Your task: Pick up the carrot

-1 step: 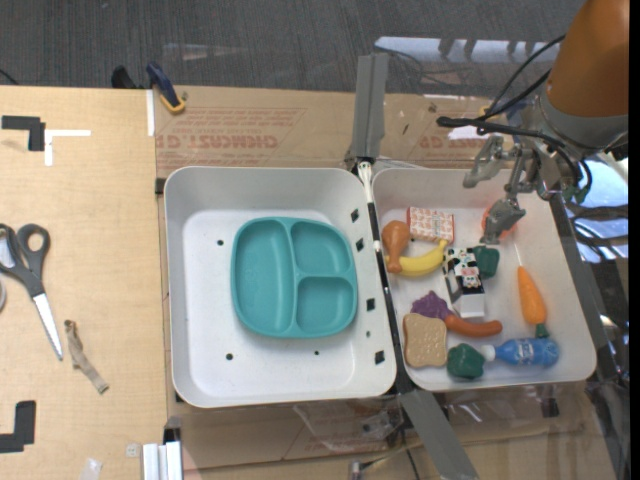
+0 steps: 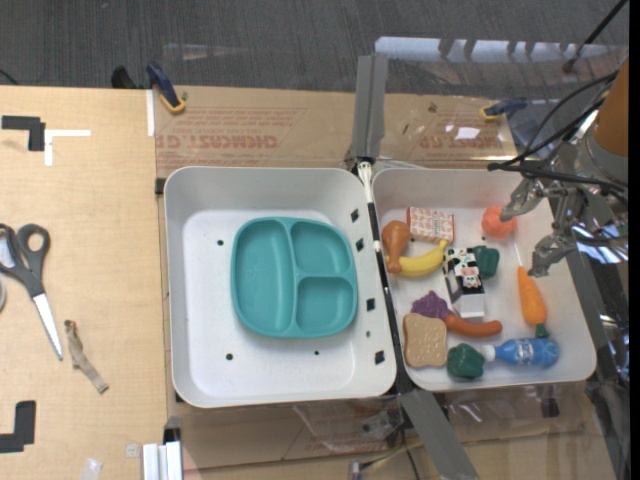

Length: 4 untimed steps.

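Just below the gripper lay the carrot, near the right wall of the right bin, orange and pointing roughly down the bin. I read the two fingers as spread apart with nothing between them, one up by the orange ball, the other nearer the carrot's top. So I judged this the approach step: hand above the bin, no grasp made. The next move, as I saw it, called for a shift toward the carrot's middle, the fingers turned to straddle its width, then a drop. The bin wall sat close on the far side, so room looked tight. Left of the gripper sat a small printed box; its print was too small for me to read. Farther left, on cardboard behind the other bin, red lettering showed upside down, and I could not make it out.
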Each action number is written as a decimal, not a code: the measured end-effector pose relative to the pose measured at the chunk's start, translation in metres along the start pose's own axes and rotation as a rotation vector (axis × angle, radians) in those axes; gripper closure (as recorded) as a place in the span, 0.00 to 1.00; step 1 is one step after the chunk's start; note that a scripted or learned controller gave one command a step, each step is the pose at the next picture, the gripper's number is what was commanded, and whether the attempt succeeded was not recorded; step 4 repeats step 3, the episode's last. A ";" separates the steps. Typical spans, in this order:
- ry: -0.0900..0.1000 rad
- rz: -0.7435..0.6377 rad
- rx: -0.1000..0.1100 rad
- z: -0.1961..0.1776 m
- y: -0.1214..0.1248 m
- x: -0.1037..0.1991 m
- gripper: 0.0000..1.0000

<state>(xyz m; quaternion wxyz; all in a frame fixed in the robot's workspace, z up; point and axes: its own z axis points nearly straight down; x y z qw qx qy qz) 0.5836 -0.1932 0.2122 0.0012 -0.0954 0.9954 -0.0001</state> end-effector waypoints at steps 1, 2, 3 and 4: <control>-0.003 0.080 0.001 0.119 -0.026 0.014 0.00; -0.008 0.075 0.003 0.108 -0.025 0.011 1.00; -0.003 -0.065 0.001 0.018 0.020 0.008 1.00; -0.003 -0.065 0.001 0.018 0.020 0.008 1.00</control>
